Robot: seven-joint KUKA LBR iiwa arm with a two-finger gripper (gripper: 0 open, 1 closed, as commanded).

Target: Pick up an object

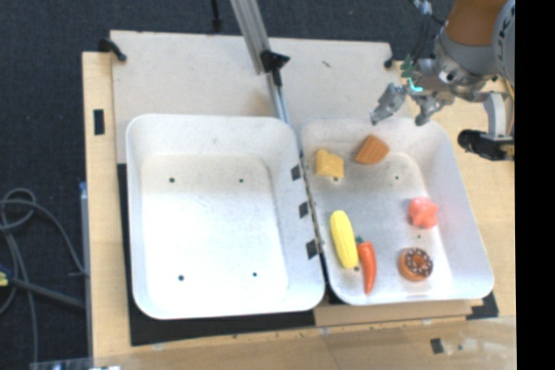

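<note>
1. Left bin (217,212): white, bare floor.
2. Right bin (451,186): holds every candidate object.
3. Arm (477,4): reaches in from the right; gripper (406,104) hangs above the right bin's far rim, jaws spread apart, nothing between them.
4. Corn cob (343,238): lies touching the carrot (367,266) near the bin's left wall. Risk: a grasp here may catch both, or jam against the wall.
5. Orange wedge (372,151): nearest the gripper, just beside the yellow block (329,165). Sloped faces may slip out as the fingers close.
6. Pink piece (423,212) and round brown piece (416,263): well apart; shapes blurred, possibly rounded, so liable to roll.
</note>
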